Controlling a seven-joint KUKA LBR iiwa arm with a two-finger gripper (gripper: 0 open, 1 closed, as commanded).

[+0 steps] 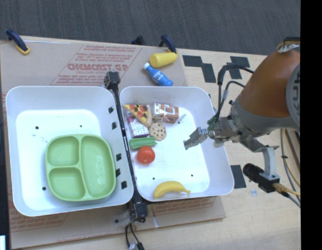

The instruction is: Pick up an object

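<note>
Jaws (pixel 193 140) apart, holding nothing, over right bin (pixel 215 163): one banana (pixel 171 189), one tomato (pixel 145 155).

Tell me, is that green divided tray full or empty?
Empty. The green tray in the left bin shows three bare compartments.

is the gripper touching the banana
Apart. In the camera view the gripper is above the right bin's middle, and bare white floor separates it from the banana at the bin's near edge.

grey arm reaching from right, gripper (pixel 194 139) hanging low
</note>
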